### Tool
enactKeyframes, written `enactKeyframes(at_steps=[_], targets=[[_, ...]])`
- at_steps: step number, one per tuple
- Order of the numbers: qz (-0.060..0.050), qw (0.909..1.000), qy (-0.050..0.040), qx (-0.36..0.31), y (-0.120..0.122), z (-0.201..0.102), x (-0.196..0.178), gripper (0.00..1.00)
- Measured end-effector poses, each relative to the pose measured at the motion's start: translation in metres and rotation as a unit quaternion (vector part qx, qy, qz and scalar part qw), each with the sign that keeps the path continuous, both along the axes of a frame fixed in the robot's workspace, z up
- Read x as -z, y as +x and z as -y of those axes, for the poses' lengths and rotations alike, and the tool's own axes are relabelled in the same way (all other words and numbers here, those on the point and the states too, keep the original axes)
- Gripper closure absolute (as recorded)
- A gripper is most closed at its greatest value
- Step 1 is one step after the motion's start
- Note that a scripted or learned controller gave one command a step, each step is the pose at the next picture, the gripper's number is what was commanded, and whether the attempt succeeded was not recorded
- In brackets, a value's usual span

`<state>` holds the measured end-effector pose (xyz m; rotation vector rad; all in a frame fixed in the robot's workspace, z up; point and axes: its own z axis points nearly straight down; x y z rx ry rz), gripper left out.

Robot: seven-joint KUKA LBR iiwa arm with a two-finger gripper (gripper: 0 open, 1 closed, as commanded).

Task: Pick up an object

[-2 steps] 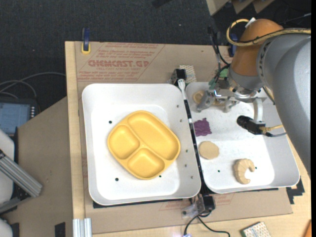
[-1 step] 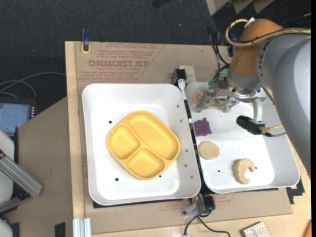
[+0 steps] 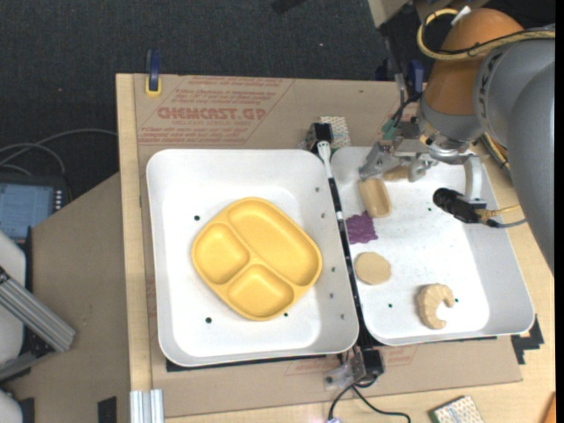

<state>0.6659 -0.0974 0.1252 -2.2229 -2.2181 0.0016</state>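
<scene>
Approach step: the arm hangs over the right bin with nothing lifted yet.

On the table, the left bin (image 3: 167, 236) carries a yellow divided plate (image 3: 256, 258), and no pick looks intended there. In the right bin (image 3: 493, 280) lie a small purple piece (image 3: 359, 228) near the dividing edge, a tan cylinder-shaped block (image 3: 376, 197) at the far end, a round tan disc (image 3: 373, 268) nearer me, and a curled beige piece (image 3: 434, 305) toward the near corner. The tool (image 3: 398, 162) hovers at the far edge of that bin, just beyond the tan block; whether it is spread or pressed together I cannot tell, and nothing shows in its grip. I judge the block the likely target. The next move calls for centring over it, matching its long axis, then descending to straddle it.
</scene>
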Motion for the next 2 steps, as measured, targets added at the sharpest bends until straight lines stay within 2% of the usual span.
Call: enactKeyframes(at_steps=[1,2], targets=[[-0.009,1.0000,0.0015,0.002,-0.004,0.039,0.046,0.00],[-0.003,1.0000,0.0001,-0.002,-0.007,-0.005,0.041,0.00]])
